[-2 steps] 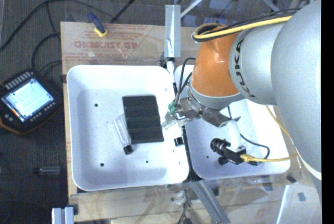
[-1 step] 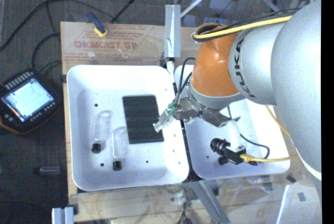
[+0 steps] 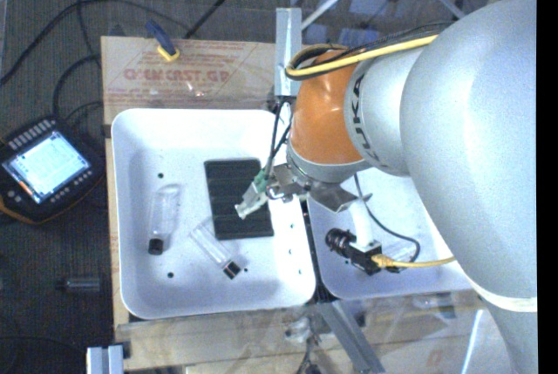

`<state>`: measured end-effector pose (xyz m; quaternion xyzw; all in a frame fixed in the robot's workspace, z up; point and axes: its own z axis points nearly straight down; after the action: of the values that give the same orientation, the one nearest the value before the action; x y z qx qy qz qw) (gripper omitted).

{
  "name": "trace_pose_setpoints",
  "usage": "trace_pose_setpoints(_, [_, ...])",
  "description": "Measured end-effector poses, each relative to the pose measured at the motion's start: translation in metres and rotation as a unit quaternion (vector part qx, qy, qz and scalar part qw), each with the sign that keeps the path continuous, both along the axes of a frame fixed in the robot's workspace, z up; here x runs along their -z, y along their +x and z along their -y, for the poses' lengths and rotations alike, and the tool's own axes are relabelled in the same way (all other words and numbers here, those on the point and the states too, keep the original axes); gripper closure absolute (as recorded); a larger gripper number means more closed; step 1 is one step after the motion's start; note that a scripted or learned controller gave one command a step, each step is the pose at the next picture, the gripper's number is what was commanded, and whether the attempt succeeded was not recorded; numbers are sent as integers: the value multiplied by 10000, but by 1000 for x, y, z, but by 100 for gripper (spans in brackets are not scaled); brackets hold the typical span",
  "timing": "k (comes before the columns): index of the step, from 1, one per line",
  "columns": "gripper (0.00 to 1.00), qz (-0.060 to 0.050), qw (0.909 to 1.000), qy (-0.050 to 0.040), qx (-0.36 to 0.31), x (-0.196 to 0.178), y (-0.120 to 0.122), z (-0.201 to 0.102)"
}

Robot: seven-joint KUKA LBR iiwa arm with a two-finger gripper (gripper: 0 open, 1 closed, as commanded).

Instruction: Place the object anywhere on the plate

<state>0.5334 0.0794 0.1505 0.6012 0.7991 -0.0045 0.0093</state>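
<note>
Hovering over the left bin (image 3: pixel 131 215), my end effector (image 3: pixel 266 189) sits at the right edge of the black plate (image 3: pixel 228 189), which lies flat on the bin floor a little right of centre. At its tip is a small pale, green-tinged piece (image 3: pixel 250 205), which I take to be the object. Seen from above, it overlaps the plate's right margin. My wrist hides the grasping parts, so I cannot tell how far open the end effector is. Nor can I tell whether it has that piece clamped or the piece merely lies under it.

I judge the step in hand to be the set-down. To do it well I would shift a little toward the plate's middle before letting go. The piece is so near the edge that a roll or bounce could carry it onto the white floor or against the bin's right wall (image 3: pixel 301 250). I would come down low until the piece nearly rests on the dark surface, open gently, then rise straight up so nothing is dragged along. It looks light and round-sided, so I expect it to roll easily.

A clear vial (image 3: pixel 164 211) with a black cap lies left of the plate, and a second vial (image 3: pixel 212 246) lies just off its lower left corner. Both are out of my path and best left alone.
</note>
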Motion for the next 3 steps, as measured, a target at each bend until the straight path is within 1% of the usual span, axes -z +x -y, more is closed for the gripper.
trace_pose_setpoints(1, [0,100,9979,22,641,3,4,-7])
trace_pose_setpoints(2, [0,170,9916,59,1284,3,8,-11])
trace_pose_setpoints(3, [0,227,9931,43,1149,5,4,-13])
